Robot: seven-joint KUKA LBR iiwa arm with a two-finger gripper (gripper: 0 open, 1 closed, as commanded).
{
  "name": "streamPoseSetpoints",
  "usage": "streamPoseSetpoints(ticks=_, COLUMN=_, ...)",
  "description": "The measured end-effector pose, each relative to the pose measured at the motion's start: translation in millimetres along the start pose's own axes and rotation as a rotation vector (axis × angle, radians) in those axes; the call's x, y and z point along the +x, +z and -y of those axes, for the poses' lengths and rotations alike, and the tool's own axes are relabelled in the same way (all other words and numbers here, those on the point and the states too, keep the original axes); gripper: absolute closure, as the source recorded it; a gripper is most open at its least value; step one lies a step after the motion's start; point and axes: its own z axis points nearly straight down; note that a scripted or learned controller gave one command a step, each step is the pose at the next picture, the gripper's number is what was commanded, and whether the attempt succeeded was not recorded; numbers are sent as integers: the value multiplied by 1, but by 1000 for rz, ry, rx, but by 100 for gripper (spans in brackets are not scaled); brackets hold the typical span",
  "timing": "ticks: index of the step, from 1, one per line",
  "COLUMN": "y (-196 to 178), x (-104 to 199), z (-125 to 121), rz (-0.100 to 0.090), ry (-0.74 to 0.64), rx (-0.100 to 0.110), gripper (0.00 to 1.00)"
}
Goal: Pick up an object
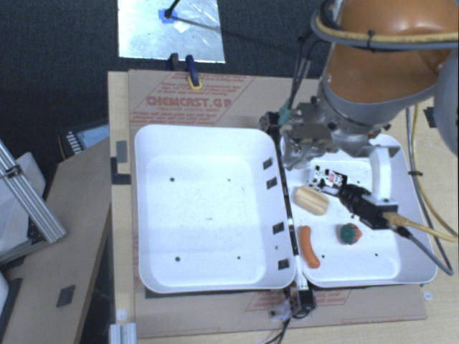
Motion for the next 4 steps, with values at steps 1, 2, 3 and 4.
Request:
streamPoseSetpoints(ticks=1, y=-44, x=-152, z=15, rz=1, ry=14, rx=-19, gripper=100)
streamPoseSetpoints(ticks=2, y=-140, x=-66, z=-65, rz=-5, ry=-13, rx=-28, gripper=100)
streamPoseSetpoints(ticks=3, y=67, x=-49, z=-122, rz=-2, ry=-3, rx=1, gripper=100)
streamPoseSetpoints(ticks=4, y=65, x=-132, z=-74, rz=0, ry=7, rx=-10, gripper=100)
